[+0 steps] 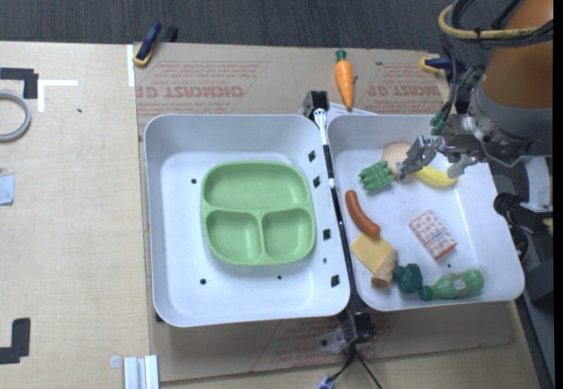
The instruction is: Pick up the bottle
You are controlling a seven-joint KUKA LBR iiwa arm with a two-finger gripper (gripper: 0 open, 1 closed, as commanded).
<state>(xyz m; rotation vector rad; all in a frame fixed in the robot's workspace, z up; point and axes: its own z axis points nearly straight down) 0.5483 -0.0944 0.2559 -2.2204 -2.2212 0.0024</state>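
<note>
The green bottle lies on its side at the near edge of the right bin, next to a dark green piece. My gripper hangs over the far part of the same bin, above a yellow banana and beside a green toy. The fingers look slightly apart with nothing between them. The bottle is well apart from the gripper, toward the near edge.
The right bin also holds a red sausage, a cheese wedge and a red-patterned packet. A green divided plate sits in the left bin. A toy carrot lies behind the bins.
</note>
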